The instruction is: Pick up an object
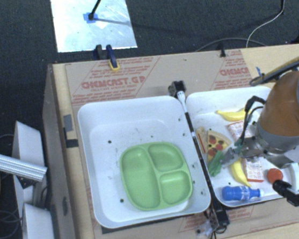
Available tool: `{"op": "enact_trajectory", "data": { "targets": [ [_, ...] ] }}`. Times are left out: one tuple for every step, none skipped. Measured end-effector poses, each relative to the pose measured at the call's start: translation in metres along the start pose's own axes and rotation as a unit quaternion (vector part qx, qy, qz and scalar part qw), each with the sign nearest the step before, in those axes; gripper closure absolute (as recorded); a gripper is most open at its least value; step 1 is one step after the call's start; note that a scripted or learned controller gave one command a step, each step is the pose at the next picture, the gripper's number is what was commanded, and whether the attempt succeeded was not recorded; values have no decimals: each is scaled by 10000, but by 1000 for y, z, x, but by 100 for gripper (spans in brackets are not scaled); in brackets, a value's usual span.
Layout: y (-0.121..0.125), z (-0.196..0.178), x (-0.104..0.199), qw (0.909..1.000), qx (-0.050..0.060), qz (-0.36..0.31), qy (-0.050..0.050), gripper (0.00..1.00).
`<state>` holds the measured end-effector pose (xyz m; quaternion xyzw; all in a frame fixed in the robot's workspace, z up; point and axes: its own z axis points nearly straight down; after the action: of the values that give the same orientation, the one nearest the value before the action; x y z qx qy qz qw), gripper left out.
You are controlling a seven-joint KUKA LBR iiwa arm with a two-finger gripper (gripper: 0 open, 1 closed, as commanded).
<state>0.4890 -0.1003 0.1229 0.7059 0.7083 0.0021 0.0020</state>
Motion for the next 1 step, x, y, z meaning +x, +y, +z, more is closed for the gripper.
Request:
{"op": "enact_trajectory", "data": {
  "targets": [
    [1,-10,0,10000,-14,-7,1,100]
  ]
}}
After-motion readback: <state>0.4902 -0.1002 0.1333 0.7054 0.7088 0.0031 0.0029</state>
